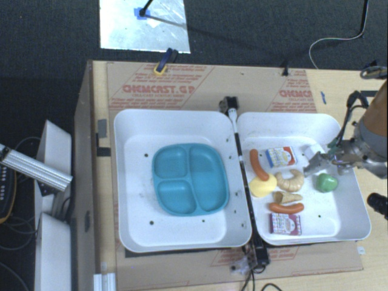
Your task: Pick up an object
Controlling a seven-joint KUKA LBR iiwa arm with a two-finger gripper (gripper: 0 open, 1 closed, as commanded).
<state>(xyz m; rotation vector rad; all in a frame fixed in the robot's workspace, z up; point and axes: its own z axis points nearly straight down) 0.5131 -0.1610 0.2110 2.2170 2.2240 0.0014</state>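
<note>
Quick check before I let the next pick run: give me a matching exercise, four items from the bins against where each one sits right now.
Items:
1. blue divided plate
2. green object
3. croissant
4. red-and-white packet

Places:
A. near the front edge of the right bin
B. middle of the right bin, beside the yellow object
C. alone in the left bin
D. right side of the right bin, just below the gripper

Pairs: 1-C, 2-D, 3-B, 4-A
</note>
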